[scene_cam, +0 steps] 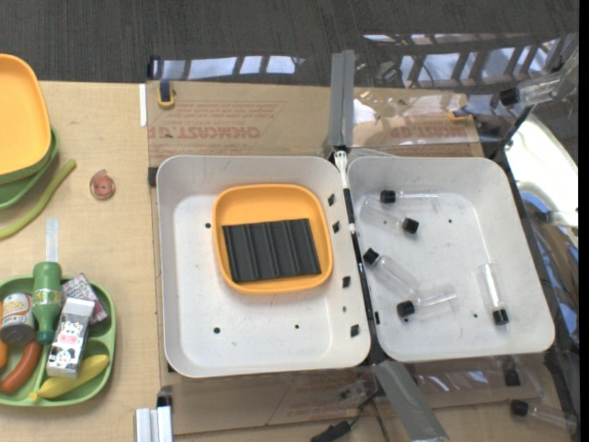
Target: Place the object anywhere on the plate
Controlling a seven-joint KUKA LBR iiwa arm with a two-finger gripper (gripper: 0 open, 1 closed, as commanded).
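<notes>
A pale wooden surface point(101, 238) is sitting on the left under a slanted overhead camera, with dark carpeted floor point(276, 17) stretching along the top and flattened cardboard point(239, 122) lying beneath two shallow white bins. How far the jaws are standing open, and whether they are holding anything, cannot be told. The left bin point(184, 339) is holding an orange plate point(271, 201) with rounded corners, lying flat toward the bin's upper middle. A black ribbed rectangular object point(272, 250) is resting on the plate, covering most of its floor and staying inside its rim. The right bin point(525, 330), touching the left one along its side, is holding several clear vials with black caps, all lying on their sides: one near the top point(398, 196), one by the left wall point(386, 267), one lower in the middle point(425, 302) and one toward the right point(492, 295). On the surface at far left, a green tray point(97, 376) is carrying toy food and a small green bottle, and another orange dish point(18, 109) is sitting stacked on a green one.
</notes>
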